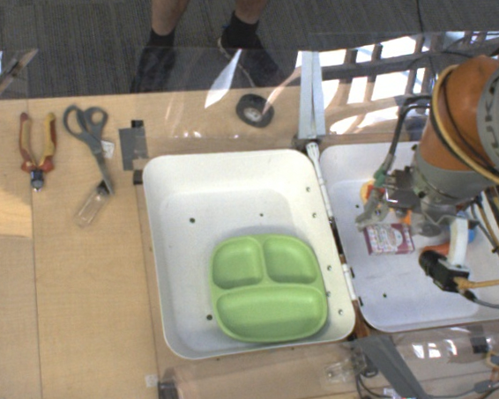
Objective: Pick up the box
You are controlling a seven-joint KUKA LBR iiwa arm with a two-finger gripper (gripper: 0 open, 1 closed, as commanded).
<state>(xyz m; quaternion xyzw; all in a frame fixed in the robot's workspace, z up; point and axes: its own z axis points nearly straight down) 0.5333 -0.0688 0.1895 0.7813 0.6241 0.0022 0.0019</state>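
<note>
The box [388, 239] is a small flat pack, maroon and white, lying on the floor of the right bin [344, 175] near its left wall. My gripper [398, 203] hangs directly over the box's far edge, reaching in from the right under the grey arm with its orange band [464, 127]. The wrist hides the fingers, and I cannot tell whether they touch the box.
A green divided plate [268, 287] lies in the left bin [179, 202]. A small orange and green thing [369, 192] sits just left of the gripper. Pliers [35, 148], scissors [89, 136] and a tape roll [255, 109] lie on the bench behind the bins.
</note>
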